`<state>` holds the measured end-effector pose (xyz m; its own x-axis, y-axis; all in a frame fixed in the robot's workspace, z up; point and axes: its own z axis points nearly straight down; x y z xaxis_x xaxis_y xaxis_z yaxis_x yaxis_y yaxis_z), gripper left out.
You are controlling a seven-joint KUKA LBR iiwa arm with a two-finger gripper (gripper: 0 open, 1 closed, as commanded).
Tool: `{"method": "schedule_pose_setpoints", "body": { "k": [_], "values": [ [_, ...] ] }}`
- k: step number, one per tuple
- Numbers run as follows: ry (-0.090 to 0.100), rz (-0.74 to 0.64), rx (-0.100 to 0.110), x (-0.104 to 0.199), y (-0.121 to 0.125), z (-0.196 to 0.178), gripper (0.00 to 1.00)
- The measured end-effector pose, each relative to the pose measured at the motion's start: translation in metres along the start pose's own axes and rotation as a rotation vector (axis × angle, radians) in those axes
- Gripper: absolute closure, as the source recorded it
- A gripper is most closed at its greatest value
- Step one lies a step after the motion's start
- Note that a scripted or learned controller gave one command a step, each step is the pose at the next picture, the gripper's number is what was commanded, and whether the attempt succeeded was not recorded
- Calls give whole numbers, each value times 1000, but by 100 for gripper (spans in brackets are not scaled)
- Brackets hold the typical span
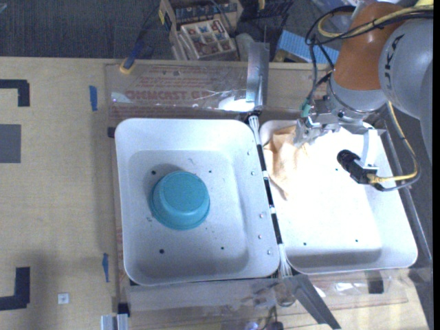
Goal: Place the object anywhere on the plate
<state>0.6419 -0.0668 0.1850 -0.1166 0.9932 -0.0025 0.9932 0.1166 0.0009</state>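
Observation:
A teal round plate [180, 199] lies in the middle of the left bin [130, 150]. A crumpled cream-coloured cloth [284, 162] lies in the far left corner of the right bin [357, 253], against the wall between the bins. My gripper [306, 132] is low over the far right edge of the cloth and seems to touch it. The arm's grey and orange wrist [361, 53] rises behind it to the upper right.
A black cylinder with a yellow cable [352, 165] hangs off the wrist above the right bin's middle. A metal divider [256, 81] and a clear plastic sheet [179, 95] stand behind the bins. Wooden bench lies to the left.

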Motion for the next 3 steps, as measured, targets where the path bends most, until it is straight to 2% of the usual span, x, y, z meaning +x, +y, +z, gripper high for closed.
{"method": "schedule_pose_setpoints", "body": {
  "k": [1, 2, 3],
  "values": [
    [1, -1, -2, 0, 1, -40, 100],
    [3, -400, 1, 44, -15, -50, 100],
    [3, -798, 0, 88, -35, -41, 100]
  ]
}}
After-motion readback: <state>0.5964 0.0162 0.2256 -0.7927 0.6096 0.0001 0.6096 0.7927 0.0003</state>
